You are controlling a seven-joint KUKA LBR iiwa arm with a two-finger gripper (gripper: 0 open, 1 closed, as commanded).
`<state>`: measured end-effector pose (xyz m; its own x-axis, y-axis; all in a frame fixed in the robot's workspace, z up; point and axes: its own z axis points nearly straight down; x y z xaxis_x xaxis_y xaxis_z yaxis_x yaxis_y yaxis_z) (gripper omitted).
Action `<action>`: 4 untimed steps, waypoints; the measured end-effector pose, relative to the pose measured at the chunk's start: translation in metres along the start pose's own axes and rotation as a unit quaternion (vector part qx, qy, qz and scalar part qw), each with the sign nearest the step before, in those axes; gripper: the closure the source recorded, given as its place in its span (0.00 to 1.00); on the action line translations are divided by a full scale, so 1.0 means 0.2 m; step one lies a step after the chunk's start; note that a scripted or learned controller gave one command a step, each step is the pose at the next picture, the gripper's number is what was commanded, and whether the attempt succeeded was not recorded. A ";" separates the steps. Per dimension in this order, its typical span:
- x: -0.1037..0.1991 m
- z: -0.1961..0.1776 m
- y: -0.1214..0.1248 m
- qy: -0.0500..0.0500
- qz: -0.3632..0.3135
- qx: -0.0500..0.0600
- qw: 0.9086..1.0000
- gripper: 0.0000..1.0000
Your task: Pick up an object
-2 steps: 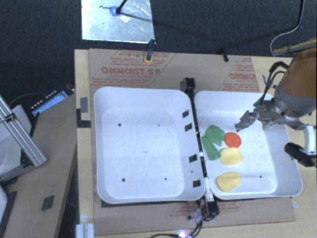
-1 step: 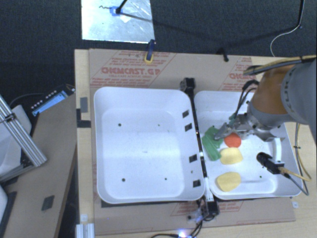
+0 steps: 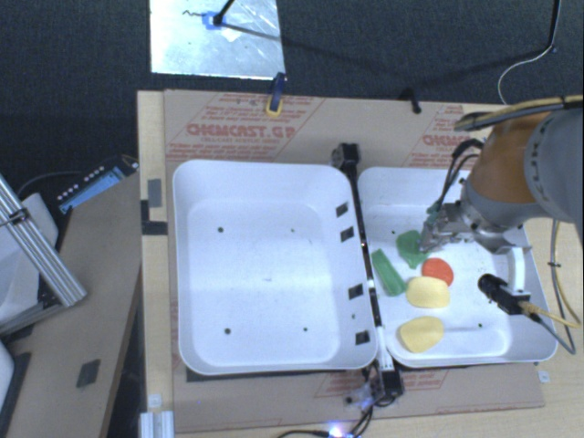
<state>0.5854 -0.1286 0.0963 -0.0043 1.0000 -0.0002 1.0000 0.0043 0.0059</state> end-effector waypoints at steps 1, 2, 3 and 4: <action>-0.04 0.05 -0.33 0.000 0.003 0.000 1.000 1.00; 0.20 0.05 -0.18 -0.001 -0.002 -0.002 1.000 1.00; 0.25 -0.81 0.00 -0.001 -0.002 -0.008 1.000 1.00; 0.17 -1.86 -0.10 -0.002 0.000 -0.008 1.000 1.00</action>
<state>0.5632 -0.0953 0.4673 -0.0045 1.0000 -0.0041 0.9997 0.0046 0.0222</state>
